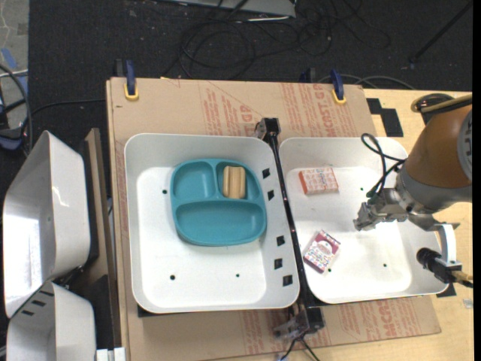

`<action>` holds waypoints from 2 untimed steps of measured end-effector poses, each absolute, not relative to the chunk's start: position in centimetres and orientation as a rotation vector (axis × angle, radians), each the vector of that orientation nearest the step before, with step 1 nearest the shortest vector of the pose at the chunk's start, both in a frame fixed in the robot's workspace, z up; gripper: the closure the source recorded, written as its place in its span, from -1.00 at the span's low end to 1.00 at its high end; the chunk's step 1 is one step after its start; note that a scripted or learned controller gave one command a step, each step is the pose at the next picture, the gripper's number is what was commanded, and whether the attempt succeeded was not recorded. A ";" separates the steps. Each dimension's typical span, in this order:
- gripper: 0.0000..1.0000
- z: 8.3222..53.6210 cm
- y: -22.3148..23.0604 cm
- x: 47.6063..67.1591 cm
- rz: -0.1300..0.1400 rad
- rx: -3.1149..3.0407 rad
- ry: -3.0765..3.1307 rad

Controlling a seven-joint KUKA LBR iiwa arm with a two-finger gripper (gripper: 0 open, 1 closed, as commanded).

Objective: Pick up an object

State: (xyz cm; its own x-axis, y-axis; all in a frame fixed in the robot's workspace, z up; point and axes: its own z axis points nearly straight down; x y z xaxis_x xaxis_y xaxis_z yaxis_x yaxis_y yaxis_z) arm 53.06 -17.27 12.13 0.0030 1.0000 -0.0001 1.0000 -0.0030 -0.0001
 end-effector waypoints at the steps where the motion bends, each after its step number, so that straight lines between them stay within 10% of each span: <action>1: 1.00 17.0 -17.4 52.2 0.002 2.222 2.216; 2: 1.00 22.6 -18.5 52.3 0.004 2.217 2.217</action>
State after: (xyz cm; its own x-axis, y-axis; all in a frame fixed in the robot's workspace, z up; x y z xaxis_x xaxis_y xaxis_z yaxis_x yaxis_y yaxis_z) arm 52.28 -18.51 22.62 0.0001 1.0000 -0.0029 1.0000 0.0000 0.0063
